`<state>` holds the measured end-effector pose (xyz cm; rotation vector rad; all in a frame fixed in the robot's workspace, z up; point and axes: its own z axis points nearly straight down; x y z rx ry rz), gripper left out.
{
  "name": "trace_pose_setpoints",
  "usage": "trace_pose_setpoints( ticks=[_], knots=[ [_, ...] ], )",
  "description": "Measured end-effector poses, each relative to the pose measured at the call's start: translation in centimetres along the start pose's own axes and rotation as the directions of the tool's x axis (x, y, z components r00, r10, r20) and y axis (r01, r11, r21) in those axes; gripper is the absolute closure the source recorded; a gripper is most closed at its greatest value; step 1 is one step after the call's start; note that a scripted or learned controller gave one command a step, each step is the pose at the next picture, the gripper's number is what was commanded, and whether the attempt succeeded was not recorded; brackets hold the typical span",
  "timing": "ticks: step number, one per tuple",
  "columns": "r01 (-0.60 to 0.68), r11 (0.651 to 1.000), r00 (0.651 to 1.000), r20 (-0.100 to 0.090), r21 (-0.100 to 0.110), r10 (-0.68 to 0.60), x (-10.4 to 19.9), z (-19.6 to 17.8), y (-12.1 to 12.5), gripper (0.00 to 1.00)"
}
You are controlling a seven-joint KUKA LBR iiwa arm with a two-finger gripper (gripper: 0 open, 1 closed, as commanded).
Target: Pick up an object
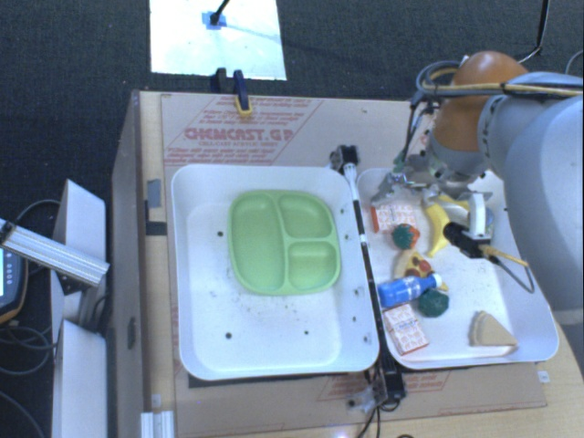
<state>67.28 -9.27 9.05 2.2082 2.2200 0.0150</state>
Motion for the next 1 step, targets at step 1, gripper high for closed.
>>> trace_pose_setpoints(
  ticks=[1],
  knots=[
    [0.003, 1.000, 1.000, 0.001, -0.005, -0.003, -0.03, -1.23, 0.19, 1.00]
  ],
)
